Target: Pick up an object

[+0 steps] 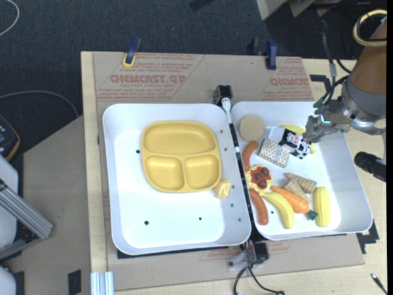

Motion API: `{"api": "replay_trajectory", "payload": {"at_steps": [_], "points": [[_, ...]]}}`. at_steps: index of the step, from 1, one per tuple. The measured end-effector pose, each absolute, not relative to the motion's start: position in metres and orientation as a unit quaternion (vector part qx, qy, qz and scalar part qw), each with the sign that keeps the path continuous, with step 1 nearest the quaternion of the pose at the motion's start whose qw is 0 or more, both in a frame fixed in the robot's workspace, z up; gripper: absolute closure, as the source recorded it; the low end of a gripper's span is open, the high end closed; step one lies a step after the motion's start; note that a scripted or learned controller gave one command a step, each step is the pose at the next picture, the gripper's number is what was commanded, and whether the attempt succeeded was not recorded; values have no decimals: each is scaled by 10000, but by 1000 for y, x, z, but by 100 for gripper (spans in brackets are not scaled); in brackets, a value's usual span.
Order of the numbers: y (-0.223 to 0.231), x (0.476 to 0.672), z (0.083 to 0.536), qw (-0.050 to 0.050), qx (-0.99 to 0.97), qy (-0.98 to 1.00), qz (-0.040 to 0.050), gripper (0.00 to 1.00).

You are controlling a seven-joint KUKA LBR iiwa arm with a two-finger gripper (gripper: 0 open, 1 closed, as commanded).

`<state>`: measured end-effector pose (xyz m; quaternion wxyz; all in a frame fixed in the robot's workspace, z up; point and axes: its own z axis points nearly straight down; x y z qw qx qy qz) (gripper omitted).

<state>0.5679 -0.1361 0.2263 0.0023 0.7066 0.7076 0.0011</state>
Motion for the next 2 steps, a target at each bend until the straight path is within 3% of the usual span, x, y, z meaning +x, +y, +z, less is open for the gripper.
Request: {"api": "replay_trajectory", "payload": {"at_steps": [2], "points": [[-28, 586, 221, -7, 7052, 7090, 1, 100]]}}
